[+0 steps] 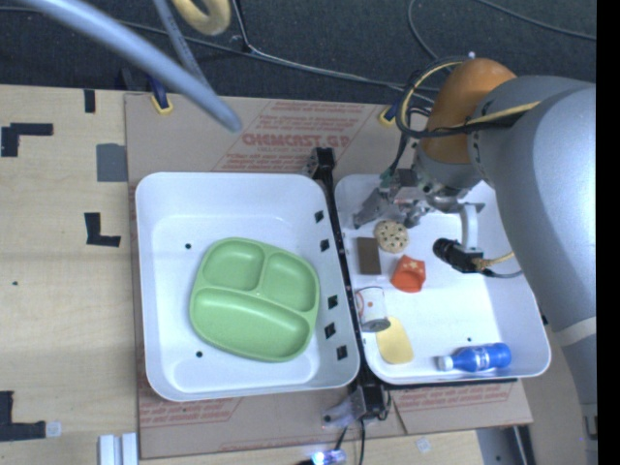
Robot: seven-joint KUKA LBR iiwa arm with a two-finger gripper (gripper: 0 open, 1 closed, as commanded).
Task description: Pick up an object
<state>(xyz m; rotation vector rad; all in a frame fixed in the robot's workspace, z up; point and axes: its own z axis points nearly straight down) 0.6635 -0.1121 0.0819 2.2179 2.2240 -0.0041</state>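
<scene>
Several small things lie in the right bin point(513, 303), and any one of them would satisfy the task, so the step in hand seems to be choosing one and coming down on it cleanly. Nearest the camera is a blue bottle point(477, 358) lying on its side close to the front wall; beside it, to the left, is a pale yellow piece point(394, 342), flat and rounded. Just behind that sits a small clear item with red markings point(369, 304), too small to identify. Farther back is an orange-red block point(408, 274), chunky and well clear of its neighbours, then a brown rectangular piece point(367, 256) near the divider, and a tan round object with dark spots point(389, 235), which looks like a cookie.

The end effector point(402, 204) hangs at the far end of this bin, just behind and above the spotted round object, which I judge to be the likeliest target. Whether it is released or clenched I cannot tell; nothing is visibly held in it. To do this well, it should descend straight over the round object, centred, keeping clear of the brown piece just beside it and the bin's back wall.

The left bin point(155, 260) holds a green divided plate point(256, 298).
</scene>
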